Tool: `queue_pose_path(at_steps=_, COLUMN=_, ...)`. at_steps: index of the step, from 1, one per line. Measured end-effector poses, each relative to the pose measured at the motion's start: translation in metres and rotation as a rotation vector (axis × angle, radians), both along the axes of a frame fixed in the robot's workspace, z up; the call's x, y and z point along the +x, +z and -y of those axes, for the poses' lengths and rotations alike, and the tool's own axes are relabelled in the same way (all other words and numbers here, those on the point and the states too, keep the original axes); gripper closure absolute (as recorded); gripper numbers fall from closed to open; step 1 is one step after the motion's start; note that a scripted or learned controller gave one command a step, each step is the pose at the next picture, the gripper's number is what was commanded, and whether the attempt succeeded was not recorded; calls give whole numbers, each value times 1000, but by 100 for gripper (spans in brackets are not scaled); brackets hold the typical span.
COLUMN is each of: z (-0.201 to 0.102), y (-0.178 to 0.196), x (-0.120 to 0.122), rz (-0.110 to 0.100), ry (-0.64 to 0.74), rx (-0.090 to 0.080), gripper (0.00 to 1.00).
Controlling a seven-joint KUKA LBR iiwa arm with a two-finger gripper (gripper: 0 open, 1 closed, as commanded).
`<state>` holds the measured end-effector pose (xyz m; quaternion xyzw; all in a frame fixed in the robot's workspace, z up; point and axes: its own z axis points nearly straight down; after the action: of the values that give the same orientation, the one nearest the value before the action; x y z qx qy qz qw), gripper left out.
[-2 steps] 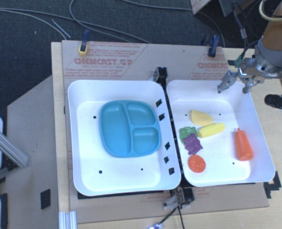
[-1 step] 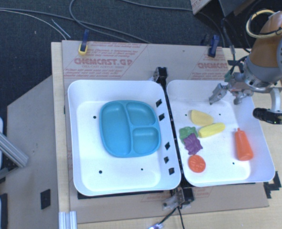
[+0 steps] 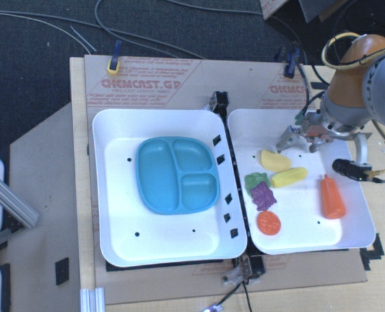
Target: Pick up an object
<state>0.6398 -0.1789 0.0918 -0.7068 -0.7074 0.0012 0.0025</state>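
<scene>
While glossy, the orange bottle (image 3: 333,199) tapers upward.

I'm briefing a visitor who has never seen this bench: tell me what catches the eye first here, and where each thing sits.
The blue divided plate stands out, alone in the left bin. In the right bin, bright toy foods cluster: two yellow pieces, green and purple pieces, an orange-red round one and an orange bottle. The arm's gripper hangs over that bin's far side.
</scene>
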Motion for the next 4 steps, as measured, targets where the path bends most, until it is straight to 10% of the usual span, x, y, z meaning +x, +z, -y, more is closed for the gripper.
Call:
queue_pose_path(at_steps=1, z=0, y=15, x=2, rz=7, ry=0, rx=-1, gripper=100)
queue_pose_path(at_steps=4, z=-6, y=174, x=6, rz=12, ry=0, rx=-4, gripper=100)
